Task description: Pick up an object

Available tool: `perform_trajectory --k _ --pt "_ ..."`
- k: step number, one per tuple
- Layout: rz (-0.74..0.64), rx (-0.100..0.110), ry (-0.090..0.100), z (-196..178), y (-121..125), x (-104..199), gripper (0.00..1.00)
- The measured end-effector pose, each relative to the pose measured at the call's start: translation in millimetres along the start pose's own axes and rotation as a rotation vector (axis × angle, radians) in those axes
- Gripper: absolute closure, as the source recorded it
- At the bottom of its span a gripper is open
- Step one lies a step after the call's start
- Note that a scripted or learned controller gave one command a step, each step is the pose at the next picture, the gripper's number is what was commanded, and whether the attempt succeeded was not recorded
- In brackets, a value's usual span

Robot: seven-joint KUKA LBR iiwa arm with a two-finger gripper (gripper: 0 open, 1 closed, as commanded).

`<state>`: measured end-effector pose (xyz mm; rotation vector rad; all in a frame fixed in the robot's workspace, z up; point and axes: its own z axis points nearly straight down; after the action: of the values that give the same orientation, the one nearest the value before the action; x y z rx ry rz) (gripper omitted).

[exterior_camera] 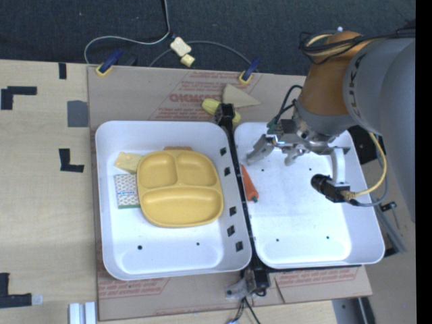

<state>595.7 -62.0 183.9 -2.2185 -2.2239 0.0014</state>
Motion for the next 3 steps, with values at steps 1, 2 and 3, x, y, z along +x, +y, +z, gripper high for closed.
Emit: perform_trajectory --k 1,2,3 --pt "-0.001 -0.002 0.0 0 40 15 0.0" --pt "0.003 0.005 0.001 0 -35 20 0.0" --pt "0.007 0.007 -0.002 96 -26 -36 0.0"
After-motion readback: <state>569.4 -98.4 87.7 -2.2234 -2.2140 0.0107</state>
